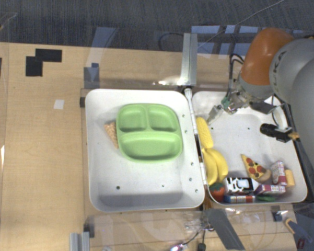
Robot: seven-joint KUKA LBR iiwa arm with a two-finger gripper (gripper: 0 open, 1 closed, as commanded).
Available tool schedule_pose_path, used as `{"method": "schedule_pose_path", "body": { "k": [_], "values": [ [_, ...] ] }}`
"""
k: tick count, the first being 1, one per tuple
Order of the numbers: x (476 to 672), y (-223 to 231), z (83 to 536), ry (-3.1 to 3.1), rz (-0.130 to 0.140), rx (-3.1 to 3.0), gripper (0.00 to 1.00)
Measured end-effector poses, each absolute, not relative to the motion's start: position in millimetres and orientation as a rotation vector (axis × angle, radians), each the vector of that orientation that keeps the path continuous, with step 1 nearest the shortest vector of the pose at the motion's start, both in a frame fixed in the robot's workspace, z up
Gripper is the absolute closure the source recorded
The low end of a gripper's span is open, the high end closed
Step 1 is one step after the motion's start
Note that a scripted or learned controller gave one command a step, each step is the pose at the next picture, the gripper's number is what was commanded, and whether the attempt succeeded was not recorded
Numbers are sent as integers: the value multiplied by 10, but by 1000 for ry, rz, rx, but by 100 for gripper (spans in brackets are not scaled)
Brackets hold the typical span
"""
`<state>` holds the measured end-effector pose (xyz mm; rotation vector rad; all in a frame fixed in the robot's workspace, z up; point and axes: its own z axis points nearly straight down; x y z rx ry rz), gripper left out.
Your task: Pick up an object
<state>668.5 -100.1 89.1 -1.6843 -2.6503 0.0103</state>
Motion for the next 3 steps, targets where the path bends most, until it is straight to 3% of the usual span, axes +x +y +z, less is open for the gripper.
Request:
{"method": "schedule_pose_path", "body": {
  "k": [1, 2, 3],
  "values": [
    [6737, -968, 1015, -2667, -9, -1686, 100],
    [6709, -915, 990, -2656, -5, -1668, 0],
    [6749, -922, 1106, -2672, -12, -1674, 100]
  ]
}}
